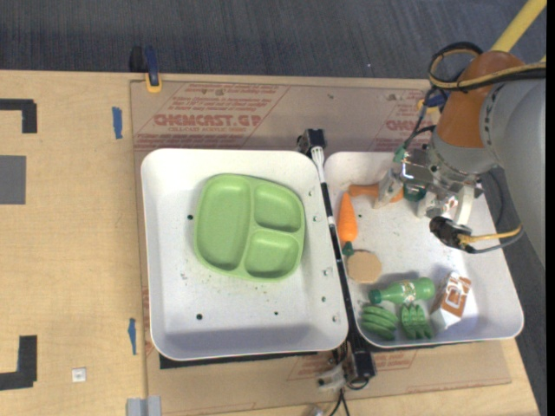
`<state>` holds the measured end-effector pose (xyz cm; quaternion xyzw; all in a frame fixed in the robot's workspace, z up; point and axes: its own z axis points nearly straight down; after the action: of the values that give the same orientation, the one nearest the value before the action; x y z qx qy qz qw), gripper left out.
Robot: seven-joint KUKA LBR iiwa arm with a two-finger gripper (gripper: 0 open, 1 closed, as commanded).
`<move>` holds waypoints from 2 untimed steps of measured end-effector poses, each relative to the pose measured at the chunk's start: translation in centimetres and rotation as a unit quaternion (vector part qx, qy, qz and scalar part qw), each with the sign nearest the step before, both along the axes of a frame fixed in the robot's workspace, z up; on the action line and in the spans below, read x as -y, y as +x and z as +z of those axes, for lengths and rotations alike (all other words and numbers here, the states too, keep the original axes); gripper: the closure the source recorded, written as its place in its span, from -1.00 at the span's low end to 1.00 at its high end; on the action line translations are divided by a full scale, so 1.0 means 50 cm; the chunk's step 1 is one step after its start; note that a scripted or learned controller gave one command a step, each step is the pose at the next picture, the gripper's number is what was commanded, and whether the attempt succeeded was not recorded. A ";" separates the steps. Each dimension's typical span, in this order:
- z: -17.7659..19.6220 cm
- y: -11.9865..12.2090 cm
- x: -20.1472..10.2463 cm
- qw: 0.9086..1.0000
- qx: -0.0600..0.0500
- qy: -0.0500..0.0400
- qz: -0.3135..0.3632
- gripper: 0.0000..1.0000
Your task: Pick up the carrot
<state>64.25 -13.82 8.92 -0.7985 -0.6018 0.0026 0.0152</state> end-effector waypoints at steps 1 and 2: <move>0.024 0.007 0.005 1.000 0.009 -0.006 -0.001 1.00; 0.020 0.002 0.003 1.000 0.003 -0.003 -0.001 -1.00</move>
<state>64.34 -13.96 9.92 -0.7989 -0.6014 0.0023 0.0109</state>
